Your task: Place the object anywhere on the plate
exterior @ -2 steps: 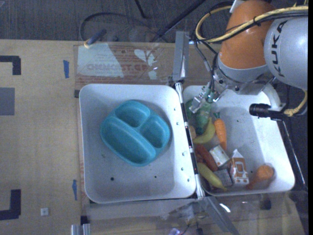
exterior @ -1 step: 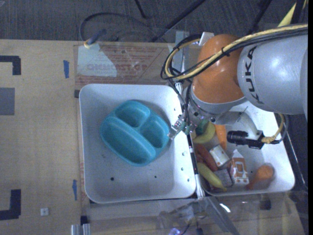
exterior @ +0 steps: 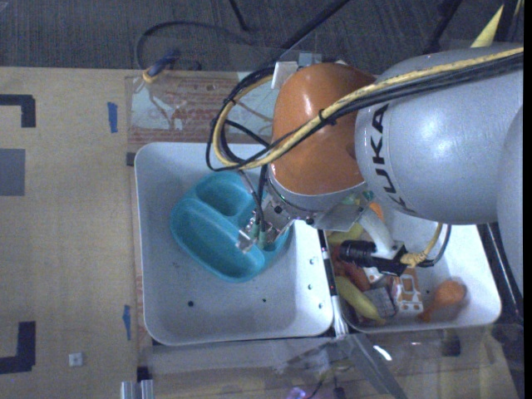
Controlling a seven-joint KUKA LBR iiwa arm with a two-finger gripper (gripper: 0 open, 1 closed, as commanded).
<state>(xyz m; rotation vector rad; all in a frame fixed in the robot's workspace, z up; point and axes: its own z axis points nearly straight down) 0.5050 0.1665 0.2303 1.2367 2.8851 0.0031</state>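
Note:
A teal divided plate (exterior: 212,223) lies in the left bin (exterior: 158,248), tilted toward the upper right. My gripper (exterior: 253,236) hangs low over the plate's right-hand compartment, close to its rim. The big orange and grey wrist above it hides the plate's right edge. I cannot make out any object at the gripper's tip. Loose objects lie in the right bin: a yellow banana (exterior: 357,298) and an orange round thing (exterior: 449,296).
The right bin (exterior: 486,302) also holds a small white and orange box (exterior: 406,289) and a dark flat item (exterior: 382,300). The arm covers most of that bin's upper half. A wooden bench (exterior: 66,223) extends left of the bins.

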